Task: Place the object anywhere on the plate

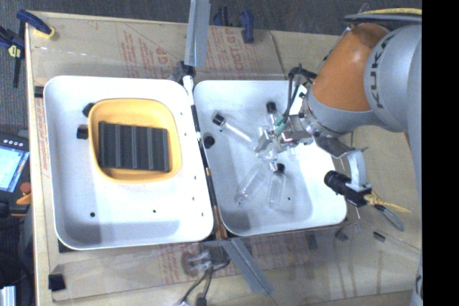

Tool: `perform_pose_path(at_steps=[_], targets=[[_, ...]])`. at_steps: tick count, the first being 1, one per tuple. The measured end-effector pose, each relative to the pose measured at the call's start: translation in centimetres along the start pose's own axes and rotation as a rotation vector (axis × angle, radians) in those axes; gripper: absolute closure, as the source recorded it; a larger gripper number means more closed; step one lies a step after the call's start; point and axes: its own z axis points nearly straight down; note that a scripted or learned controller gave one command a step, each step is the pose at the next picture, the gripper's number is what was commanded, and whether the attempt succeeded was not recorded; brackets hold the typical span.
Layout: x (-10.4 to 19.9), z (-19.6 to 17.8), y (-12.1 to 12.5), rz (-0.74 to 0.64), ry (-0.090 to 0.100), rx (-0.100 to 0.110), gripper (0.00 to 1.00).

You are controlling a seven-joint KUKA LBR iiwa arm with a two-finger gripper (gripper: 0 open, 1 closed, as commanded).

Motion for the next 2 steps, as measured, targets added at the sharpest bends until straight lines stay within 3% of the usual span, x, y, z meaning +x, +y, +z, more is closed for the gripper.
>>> perform_pose_path(at_steps=[1, 2], targets=[[2.7, -2.1, 6.2, -0.178, 0.001, -0.002, 1.00], [9.2, -0.4, 11.2, -0.447, 0.000, -0.003, 1.00]])
